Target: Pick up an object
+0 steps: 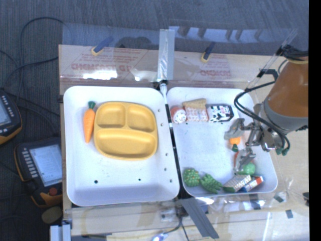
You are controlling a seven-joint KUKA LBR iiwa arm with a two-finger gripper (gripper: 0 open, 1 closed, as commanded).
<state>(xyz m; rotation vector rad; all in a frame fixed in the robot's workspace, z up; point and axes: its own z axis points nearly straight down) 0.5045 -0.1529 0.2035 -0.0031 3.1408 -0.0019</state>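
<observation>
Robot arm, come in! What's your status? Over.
Gripper low over right bin, near side. Small orange piece beside it, grasp unconfirmed. Green toy and tube crowd below. Over.

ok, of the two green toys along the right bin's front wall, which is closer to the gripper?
The right-hand green toy. It lies closer to the gripper than the rounder green one left of it.

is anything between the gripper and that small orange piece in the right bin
Nothing visible: the gripper hangs right beside the small orange piece in the right bin, with only bare bin floor around it.
</observation>
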